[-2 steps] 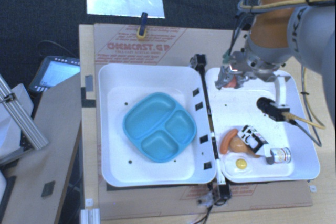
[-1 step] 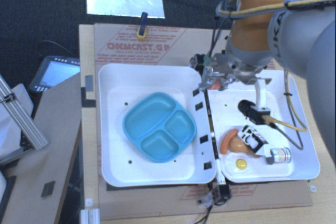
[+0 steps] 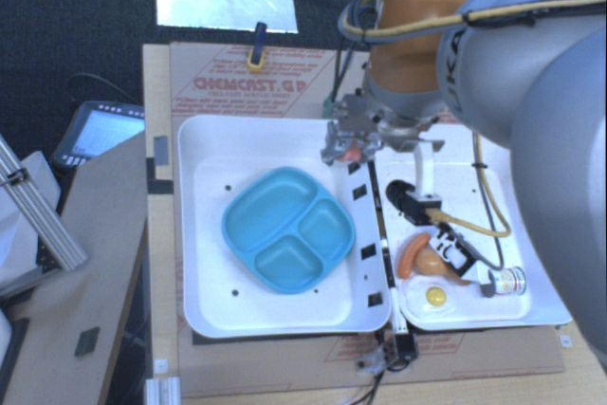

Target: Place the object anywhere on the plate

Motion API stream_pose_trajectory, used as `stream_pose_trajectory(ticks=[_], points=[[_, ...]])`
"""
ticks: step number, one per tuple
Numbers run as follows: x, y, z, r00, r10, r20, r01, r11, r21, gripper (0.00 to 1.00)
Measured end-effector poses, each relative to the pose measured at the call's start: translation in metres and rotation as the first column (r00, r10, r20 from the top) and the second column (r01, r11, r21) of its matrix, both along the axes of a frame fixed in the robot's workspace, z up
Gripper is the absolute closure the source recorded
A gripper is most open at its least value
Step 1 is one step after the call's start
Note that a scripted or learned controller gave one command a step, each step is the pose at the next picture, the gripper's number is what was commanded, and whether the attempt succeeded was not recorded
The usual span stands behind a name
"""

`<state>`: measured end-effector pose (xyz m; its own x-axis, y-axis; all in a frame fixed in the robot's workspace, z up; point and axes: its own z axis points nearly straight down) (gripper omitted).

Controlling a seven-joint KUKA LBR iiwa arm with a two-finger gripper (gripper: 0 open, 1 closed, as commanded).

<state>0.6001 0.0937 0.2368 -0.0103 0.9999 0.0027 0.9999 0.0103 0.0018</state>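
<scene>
Gripper (image 3: 349,145) is hanging over the upper end of the divider (image 3: 376,209) between the two bins, just up and right of the plate (image 3: 289,228); whether it is open or closed I cannot tell. A reddish bit (image 3: 353,148) is showing at its tip, too small to say whether it is a held object. The plate is lying mid-frame in the left bin (image 3: 204,185), blue, with three wells and nothing on it. Other candidates are lying low in the right bin (image 3: 465,171): an orange piece (image 3: 414,253), a toy egg (image 3: 434,296) and a jar (image 3: 507,282), all near each other.

If something is being carried, the step in hand is probably the transfer. Doing it well means travelling down-left until the tip is over a well rather than the rim, lowering close to the plate, and only then letting go, so the thing is not bouncing out. If nothing is being carried, a pick from the right bin is needed first.
</scene>
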Motion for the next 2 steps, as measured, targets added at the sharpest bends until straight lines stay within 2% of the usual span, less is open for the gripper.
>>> stream_pose_trajectory(ticks=[1,2], points=[[0.0155,0.0215,-0.0086,1.0,-0.003,0.0,0.003,1.0,-0.002,1.0],[0.0151,0.0202,-0.0082,1.0,-0.005,0.0,0.005,1.0,-0.002,0.0]])
